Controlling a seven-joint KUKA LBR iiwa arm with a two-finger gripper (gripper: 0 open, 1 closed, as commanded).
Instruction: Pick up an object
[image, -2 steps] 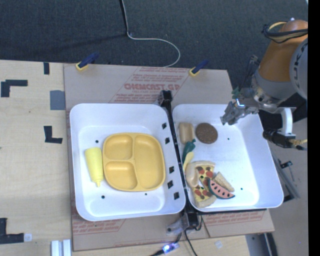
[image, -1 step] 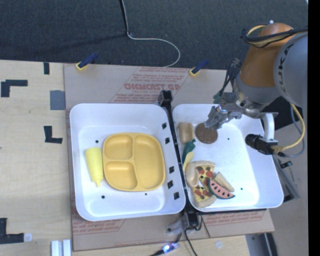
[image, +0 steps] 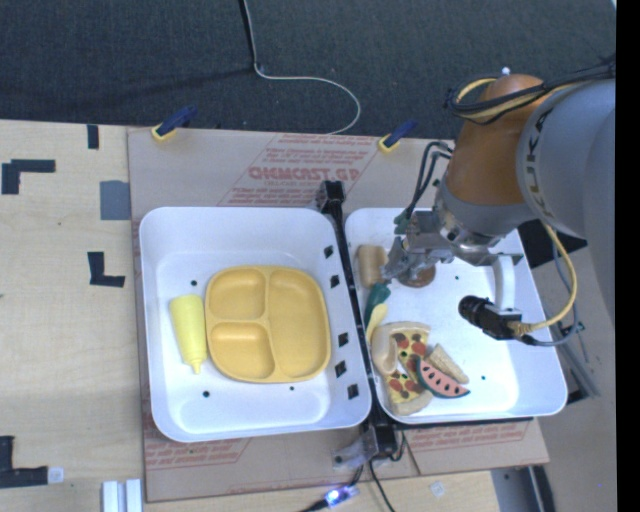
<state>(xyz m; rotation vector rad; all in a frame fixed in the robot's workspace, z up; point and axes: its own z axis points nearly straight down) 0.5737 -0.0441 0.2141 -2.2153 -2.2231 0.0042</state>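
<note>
From above, the grey arm with its orange band reaches in from the right and points down into the right bin. The jaws are low over the back left part of this bin, but I cannot tell how they stand, because the wrist covers them. Just under them a small brown round object shows partly. Just to the left of the jaws a tan cylinder-like piece lies near the bin wall. In front of the jaws, toward the viewer, there is a green and yellow piece, and further a toy pizza slice with a watermelon slice touching its right side. Far left of the jaws, in the left bin, a yellow divided plate lies, with a yellow bottle just beside it.
</note>
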